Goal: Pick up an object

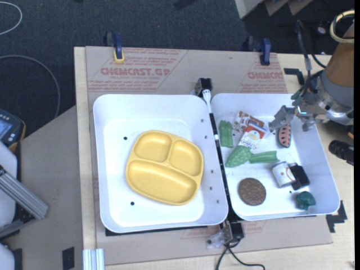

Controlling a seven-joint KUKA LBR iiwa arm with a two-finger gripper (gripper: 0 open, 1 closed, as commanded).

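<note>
The gripper (292, 112) hovers at the right bin's (326, 167) two o'clock edge, fingers seemingly spread and empty, poised over the watermelon slice toy (285, 135) for a likely grasp.

The scene is looking like a robotics lab or test bench. A brown board (169, 66) printed with a maker's name is sitting clamped by blue clamps (117, 43) over dark carpet (56, 16), with loose cables (34, 72) trailing across the floor. Two white bins (107, 151) are lying side by side, and a grey and orange robot arm (337, 77) is reaching in from the right.
</note>
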